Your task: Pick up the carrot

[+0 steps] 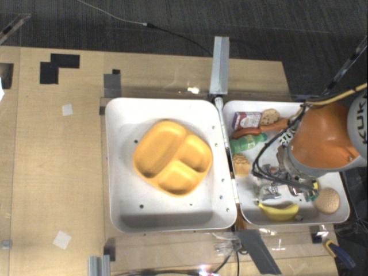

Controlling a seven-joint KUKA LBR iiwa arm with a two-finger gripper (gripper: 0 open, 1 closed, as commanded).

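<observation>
The carrot (248, 133), a slim orange-red piece, lies near the back left of the right bin (343, 216), just under a purple packet (247, 119) and above a green item (251, 144). My gripper (280, 184) hangs low in the middle of that bin, under the orange band of the arm (323, 138), to the right of and nearer than the carrot. Cables and the wrist hide its tips. It sits just above a yellow banana (279, 210). Nothing shows between the carrot and the gripper.
A cookie (268, 117) lies at the back, a bread piece (241, 165) by the left wall, a round brown bun (328, 200) at the front right. The left bin (118, 211) holds a yellow divided plate (172, 157).
</observation>
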